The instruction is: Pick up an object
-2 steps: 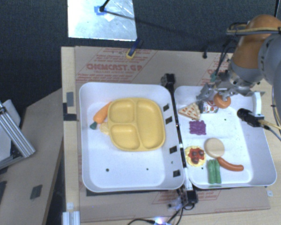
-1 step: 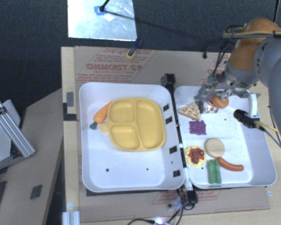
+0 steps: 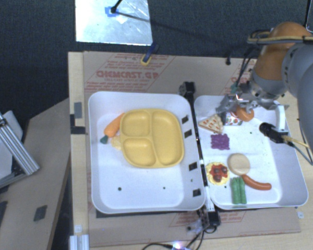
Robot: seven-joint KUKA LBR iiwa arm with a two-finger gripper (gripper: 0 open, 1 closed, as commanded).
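Two shallow white bins (image 3: 96, 155) on cardboard. Left: one yellow divided plastic tray (image 3: 148, 138), one toy carrot (image 3: 113, 125). Right: seven toy foods, open floor near-right. Gripper (image 3: 233, 108) at far edge beside orange round toy (image 3: 244, 113); grip state indeterminable.

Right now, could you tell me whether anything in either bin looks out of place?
Little stands out. The toy carrot lies wedged against the yellow divided plate in the left bin, rather than with the other toy foods in the right bin.

Dark carpet floor (image 3: 31, 46); cardboard sheet (image 3: 130, 72) on bench; shiny metal plate (image 3: 113, 14).
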